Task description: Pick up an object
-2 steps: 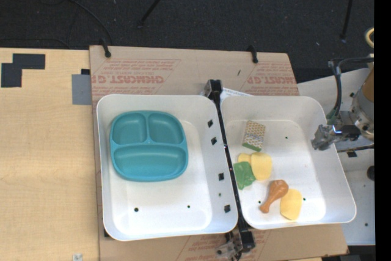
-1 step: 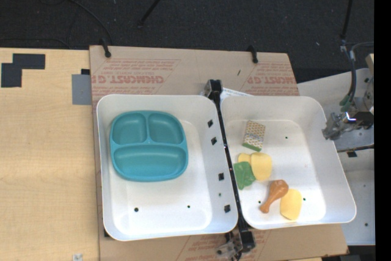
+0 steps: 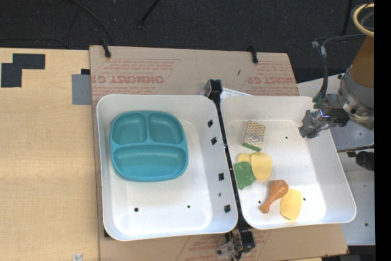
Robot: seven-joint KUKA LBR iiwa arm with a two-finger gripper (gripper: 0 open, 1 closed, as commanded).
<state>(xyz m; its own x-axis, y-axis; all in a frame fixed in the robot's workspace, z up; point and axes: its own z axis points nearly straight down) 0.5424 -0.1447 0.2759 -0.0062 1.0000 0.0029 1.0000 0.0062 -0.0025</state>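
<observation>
- Pale wooden counter [image 3: 43, 150]: occupies the left of the view and carries a sheet of brown printed cardboard [image 3: 183, 73] on which both bins stand.
- Left shallow white plastic bin [image 3: 122, 217]: holds a teal three-compartment plastic plate [image 3: 148, 145], which lies flat in the bin's upper left part.
- Black clips [image 3: 221, 176]: spaced along the seam where the two bins meet.
- Right shallow white plastic bin [image 3: 324, 192]: holds all the small graspable objects, grouped in its left and lower parts.
- Small patterned green-and-tan rectangular packet [image 3: 254, 134]: lies near the bin's upper left, just above the toy foods.
- Green leaf-shaped toy piece [image 3: 244, 175]: touches a pale yellow rounded toy piece [image 3: 260, 165] on its right.
- Orange-brown toy drumstick [image 3: 274, 195]: lies slanted below those, just beside a yellow lemon-like toy piece [image 3: 292, 204].
- Grey metal tool [image 3: 310, 125]: sits over the upper right edge of the right bin, well apart from every object; whether its fingers are apart or together cannot be told.
- Grey arm with orange band [image 3: 360, 70]: enters from the right edge.
</observation>
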